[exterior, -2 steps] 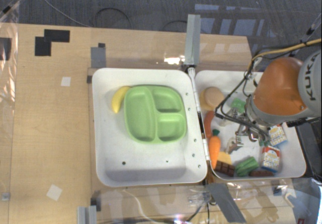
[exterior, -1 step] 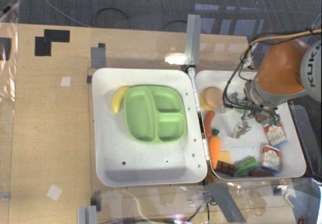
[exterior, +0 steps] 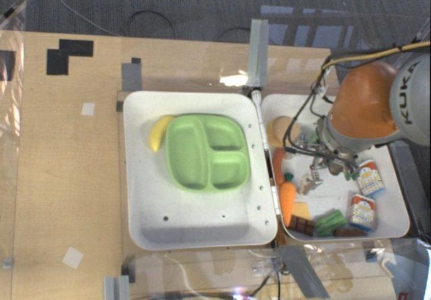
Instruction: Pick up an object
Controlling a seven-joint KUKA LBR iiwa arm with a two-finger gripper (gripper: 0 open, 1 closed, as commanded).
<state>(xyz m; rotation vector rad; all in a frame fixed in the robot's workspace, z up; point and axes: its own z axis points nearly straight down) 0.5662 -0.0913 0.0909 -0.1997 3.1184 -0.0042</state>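
Lying in left bin [exterior: 145, 224]: banana [exterior: 157, 133] by green tray [exterior: 205, 152]. Right bin [exterior: 397, 224]: egg [exterior: 279, 130] at top-left corner, carrot [exterior: 287, 201] along left edge, 2 cartons [exterior: 364, 196] nr right edge. Gripper [exterior: 311, 181] mid-bin, w/ nothing seen pinched; claw state can't tell.

Orange carrot [exterior: 287, 201] lengthwise along right bin's [exterior: 401, 224] left wall, beside 2 small cartons [exterior: 366, 195].
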